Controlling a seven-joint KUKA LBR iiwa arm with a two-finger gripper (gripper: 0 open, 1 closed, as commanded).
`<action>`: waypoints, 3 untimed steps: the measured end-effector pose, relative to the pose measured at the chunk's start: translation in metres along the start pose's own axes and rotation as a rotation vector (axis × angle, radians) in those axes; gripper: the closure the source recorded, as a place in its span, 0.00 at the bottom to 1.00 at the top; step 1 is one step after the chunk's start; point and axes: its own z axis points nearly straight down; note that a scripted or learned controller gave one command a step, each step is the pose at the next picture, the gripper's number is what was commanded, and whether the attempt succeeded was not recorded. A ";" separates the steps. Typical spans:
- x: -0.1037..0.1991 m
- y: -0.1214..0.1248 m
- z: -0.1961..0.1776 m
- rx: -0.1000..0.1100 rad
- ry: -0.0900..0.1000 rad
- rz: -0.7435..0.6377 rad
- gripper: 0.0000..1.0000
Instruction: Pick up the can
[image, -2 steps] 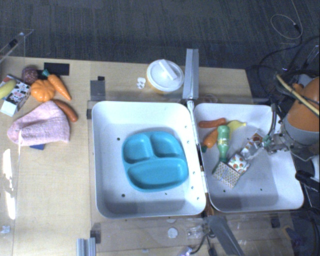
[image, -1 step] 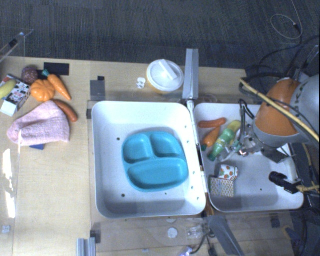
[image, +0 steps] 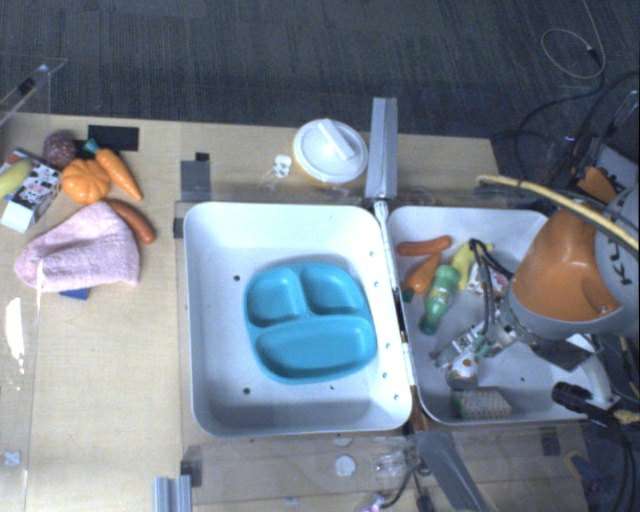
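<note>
The can (image: 483, 404) is a small grey-green cylinder lying on its side near the front wall of the right bin (image: 530, 222). My gripper (image: 463, 360) hangs low in the same bin, just above and slightly left of the can in the picture. It reaches in from the grey wrist and orange band (image: 562, 268) at the right. I see nothing held in the gripper. Whether it touches the can is unclear.
Behind the gripper in the right bin lie a red sausage (image: 425, 245), an orange carrot (image: 422, 271), a green bottle (image: 438, 296) and a yellow piece (image: 461, 262). The left bin (image: 210, 330) holds a blue divided tray (image: 310, 320). Toy food and a pink cloth (image: 80, 255) lie on the bench at left.
</note>
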 end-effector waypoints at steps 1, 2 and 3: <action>-0.001 0.003 -0.012 -0.008 -0.006 -0.001 1.00; -0.001 0.003 -0.012 -0.007 -0.006 -0.001 0.00; -0.064 -0.045 -0.016 0.009 0.007 -0.238 0.00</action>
